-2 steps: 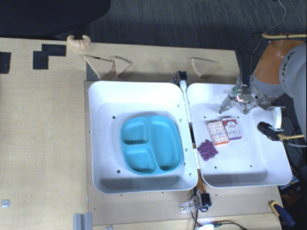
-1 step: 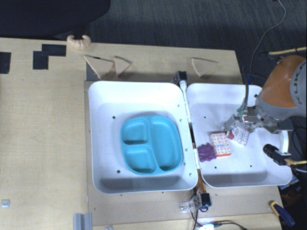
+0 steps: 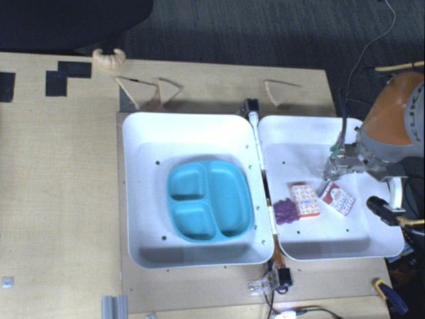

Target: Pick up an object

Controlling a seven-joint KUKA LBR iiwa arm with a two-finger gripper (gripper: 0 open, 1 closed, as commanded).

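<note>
Red-and-white packet flat on right bin floor, toward right wall, tilted. Second red-patterned white packet just left of it, purple lump touching that one's left edge. Fingers hang above bin just over first packet, probably lining up grasp; opening cannot tell, nothing seen held. Left bin carries blue divided tray, centred. Both bins side by side on wooden surface.

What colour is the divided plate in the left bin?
Light blue divided plate, plain with no pattern; the camera view shows it clearly.
</note>
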